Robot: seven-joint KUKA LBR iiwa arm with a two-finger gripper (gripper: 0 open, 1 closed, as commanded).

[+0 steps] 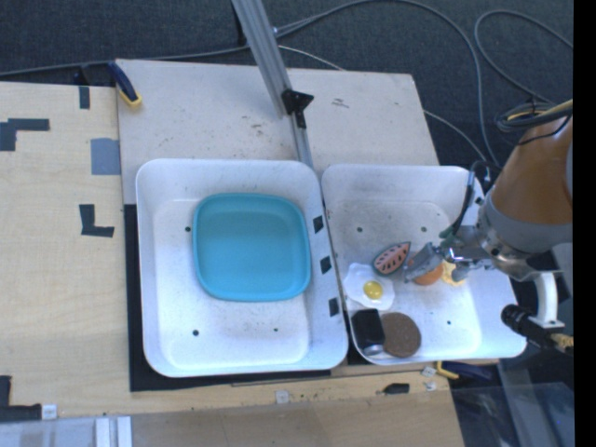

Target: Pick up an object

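Objects lie in the right bin (pixel 410 189): a brown disc (pixel 401 334) at six o'clock, a fried egg toy (pixel 371 288) at seven, a watermelon slice (pixel 392 258) at centre. The left bin (pixel 163 250) holds a blue plate (pixel 251 247). The gripper (pixel 438 263) sits at three o'clock, over an orange piece (pixel 426 273); its finger opening cannot be told.

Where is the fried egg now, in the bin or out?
In. The fried egg lies flat on the floor of the right bin, beside the watermelon slice, clear of the pincer.
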